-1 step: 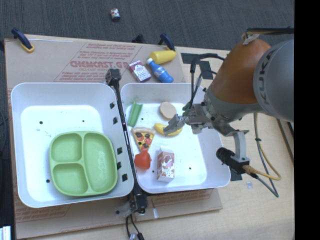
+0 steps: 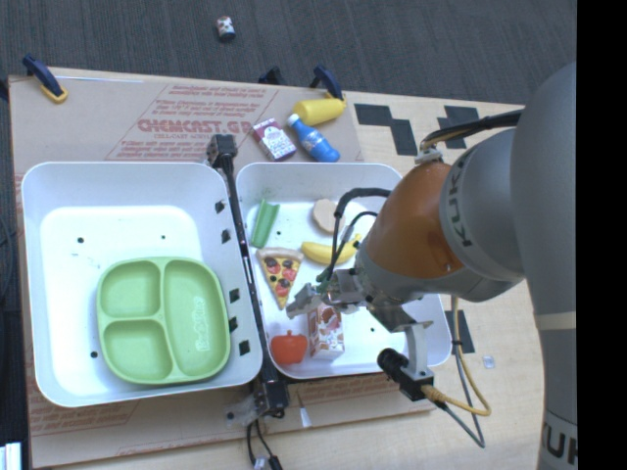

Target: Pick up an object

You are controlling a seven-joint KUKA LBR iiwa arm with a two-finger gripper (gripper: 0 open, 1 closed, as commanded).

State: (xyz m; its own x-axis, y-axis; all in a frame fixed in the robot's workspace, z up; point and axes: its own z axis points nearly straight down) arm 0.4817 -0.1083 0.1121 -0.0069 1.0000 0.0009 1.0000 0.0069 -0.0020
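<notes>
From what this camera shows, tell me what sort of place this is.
Probably a robot lab bench for grasping trials: a grey and orange arm reaches over two white bins, toy food such as a pizza slice lies inside, and clamps hold the board.

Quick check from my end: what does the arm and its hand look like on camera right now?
The arm is bulky, rounded and grey, with a glossy orange band above the wrist. Thin black cables loop beside the band. The hand is a small grey metal assembly below the wrist. A black fitting with a yellow cable sits near the bin's edge.
</notes>
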